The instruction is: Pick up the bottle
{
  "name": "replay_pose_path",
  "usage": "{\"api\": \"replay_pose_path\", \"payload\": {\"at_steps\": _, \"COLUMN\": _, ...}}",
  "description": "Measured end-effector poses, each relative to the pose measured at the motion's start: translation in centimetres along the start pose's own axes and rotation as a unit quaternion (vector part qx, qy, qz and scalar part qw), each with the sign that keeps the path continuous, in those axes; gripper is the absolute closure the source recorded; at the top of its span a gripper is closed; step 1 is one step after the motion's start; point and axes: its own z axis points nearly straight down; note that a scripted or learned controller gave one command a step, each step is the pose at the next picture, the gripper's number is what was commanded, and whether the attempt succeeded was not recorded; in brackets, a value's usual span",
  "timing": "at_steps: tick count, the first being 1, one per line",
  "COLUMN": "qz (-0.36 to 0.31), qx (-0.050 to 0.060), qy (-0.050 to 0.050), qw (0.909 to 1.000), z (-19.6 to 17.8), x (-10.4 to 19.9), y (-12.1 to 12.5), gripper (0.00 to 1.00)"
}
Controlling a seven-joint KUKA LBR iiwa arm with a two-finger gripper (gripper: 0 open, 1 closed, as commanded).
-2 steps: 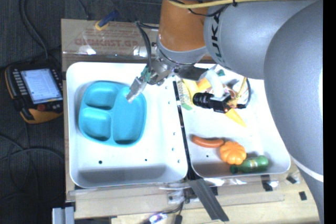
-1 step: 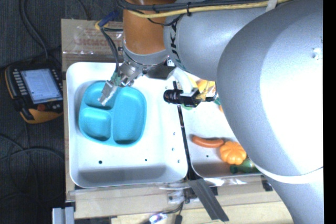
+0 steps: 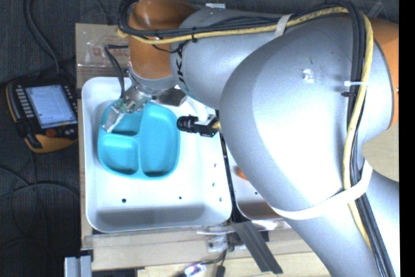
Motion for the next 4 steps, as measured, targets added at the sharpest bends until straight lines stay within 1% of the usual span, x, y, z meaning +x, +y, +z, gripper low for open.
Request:
{"api": "replay_pose_path", "payload": {"at_steps": 1, "qz": 0.222, "qx": 0.013, "qy": 0.003, "qw": 0.9750, "z": 1.1, "x": -1.2, "y": 2.2, "gripper": 0.00}}
{"api": "replay_pose_path", "payload": {"at_steps": 2, "qz": 0.118, "qx": 0.015, "qy": 0.004, "qw": 0.9929, "z": 1.2, "x": -1.5, "y": 2.6, "gripper": 0.00}}
{"api": "replay_pose_path", "payload": {"at_steps": 3, "qz": 0.010, "qx": 0.011, "qy": 0.003, "qw": 0.9999, "z": -23.0, "x": 0.6, "y": -2.4, "gripper": 0.00}}
{"api": "replay_pose_path", "payload": {"at_steps": 4, "qz": 0.011, "qx": 0.012, "qy": 0.001, "qw": 0.9999, "z": -23.9, "x": 0.6, "y": -2.3, "gripper": 1.00}}
